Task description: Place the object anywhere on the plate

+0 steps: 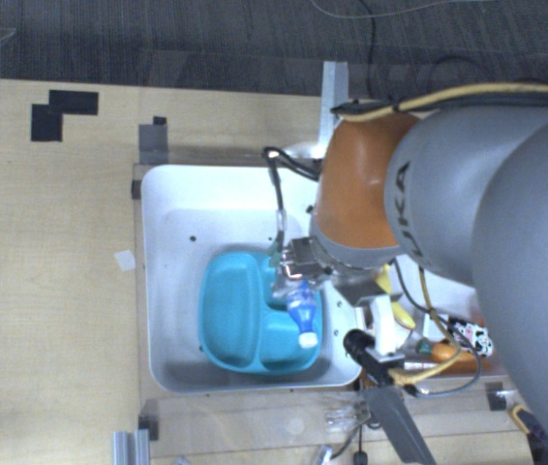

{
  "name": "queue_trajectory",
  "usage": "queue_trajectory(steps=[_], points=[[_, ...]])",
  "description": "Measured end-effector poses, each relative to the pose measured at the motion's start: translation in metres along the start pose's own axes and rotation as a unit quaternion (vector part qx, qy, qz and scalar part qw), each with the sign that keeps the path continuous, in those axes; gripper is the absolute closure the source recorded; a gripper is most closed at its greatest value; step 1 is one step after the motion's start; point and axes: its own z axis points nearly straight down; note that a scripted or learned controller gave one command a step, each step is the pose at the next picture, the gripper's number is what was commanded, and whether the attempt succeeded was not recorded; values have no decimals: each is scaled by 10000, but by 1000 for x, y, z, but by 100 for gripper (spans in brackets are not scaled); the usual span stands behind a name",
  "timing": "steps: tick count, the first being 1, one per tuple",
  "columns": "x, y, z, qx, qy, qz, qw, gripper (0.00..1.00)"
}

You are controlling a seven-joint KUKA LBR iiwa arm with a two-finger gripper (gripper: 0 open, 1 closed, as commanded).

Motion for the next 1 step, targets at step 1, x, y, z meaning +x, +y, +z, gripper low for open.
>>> queue_trajectory(steps=[1], points=[[-36, -4, 28, -7, 5, -1417, 9899, 100]])
